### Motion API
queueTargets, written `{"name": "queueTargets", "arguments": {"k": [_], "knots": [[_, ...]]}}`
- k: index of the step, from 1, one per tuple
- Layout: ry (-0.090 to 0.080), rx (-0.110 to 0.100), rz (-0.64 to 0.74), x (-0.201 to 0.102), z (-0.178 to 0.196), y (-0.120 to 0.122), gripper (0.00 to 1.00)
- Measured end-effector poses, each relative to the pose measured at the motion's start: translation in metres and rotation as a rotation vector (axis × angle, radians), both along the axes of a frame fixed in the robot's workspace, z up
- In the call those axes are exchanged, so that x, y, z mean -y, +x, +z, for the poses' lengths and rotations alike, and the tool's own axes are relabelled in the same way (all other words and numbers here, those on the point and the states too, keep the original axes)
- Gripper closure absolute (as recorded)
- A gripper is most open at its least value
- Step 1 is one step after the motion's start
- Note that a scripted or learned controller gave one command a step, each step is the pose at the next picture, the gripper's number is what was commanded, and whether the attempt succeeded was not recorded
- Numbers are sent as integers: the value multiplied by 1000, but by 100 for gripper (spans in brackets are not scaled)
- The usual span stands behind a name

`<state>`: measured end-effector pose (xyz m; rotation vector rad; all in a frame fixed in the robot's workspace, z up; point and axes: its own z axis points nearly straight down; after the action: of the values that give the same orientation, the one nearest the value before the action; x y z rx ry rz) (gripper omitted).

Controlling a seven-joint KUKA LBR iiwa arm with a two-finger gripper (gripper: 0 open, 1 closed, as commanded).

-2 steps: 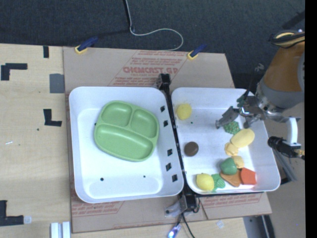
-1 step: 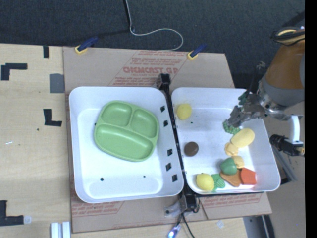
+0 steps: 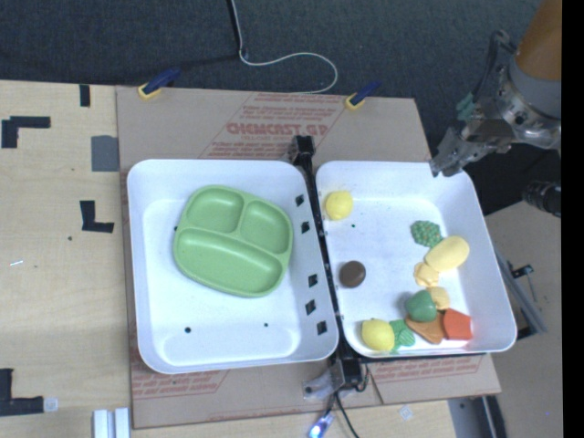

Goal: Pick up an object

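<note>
1. Toy food pieces are lying in the right bin (image 3: 484, 235): a yellow ball (image 3: 338, 204) near its far left corner and a brown disc (image 3: 352, 273) nearer the middle.
2. A green leafy piece (image 3: 424, 233), a pale yellow piece (image 3: 446, 255), a lemon (image 3: 378, 335) and an orange block (image 3: 456, 325) are crowding the right and near side.
3. A green divided plate (image 3: 234, 239) is sitting in the left bin (image 3: 151, 272).
4. The gripper (image 3: 447, 161) is hovering over the right bin's far right corner, holding nothing.
</note>
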<state>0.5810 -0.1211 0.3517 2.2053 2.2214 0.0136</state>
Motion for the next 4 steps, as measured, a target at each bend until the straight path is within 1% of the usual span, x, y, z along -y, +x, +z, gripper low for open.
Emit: {"name": "queueTargets", "arguments": {"k": [1,2,3,4], "knots": [[0,-3,-2,-22,100,-5,100],[-2,-4,-8,10,189,-10,100],[5,-31,-2,-60,49,-71,100],[3,-19,0,-123,19,-58,100]]}}
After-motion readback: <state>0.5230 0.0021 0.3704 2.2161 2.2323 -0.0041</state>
